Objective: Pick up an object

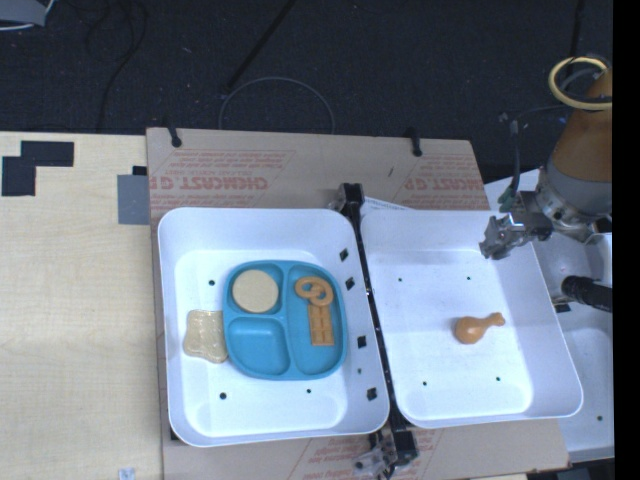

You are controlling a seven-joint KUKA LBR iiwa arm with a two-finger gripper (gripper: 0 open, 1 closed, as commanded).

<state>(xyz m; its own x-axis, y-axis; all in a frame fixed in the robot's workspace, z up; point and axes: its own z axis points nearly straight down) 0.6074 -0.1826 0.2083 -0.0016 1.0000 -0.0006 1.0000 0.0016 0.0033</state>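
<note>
Looking down over the bench, nearest the camera runs the front lip of the right bin [480, 413], and this bin is the landmark for everything else. Inside it, a little right of its middle and closer to its front wall than its back one, lies the task's thing: a small tan drumstick-shaped toy [477, 327], fat end to the left, thin end poking right, flat on the white floor and well apart from every wall. Just left of the right bin, sharing the black divider, sits the left bin [190, 258]. It carries a blue sectioned tray [270, 353] with a round tan disc [254, 291] in one compartment and a tan key-shaped piece [317, 308] in another. A pale lumpy piece [205, 335] rests touching the tray's left side. Farther back now, over the right bin's far right corner, hangs the gripper [497, 240], well apart from the drumstick toy and with nothing between its fingers; whether those fingers stand apart or together cannot be told from this angle. Behind it rises the grey arm [580, 183] with its orange band. Beyond the right bin's back wall lies the printed cardboard sheet [300, 173].
</note>
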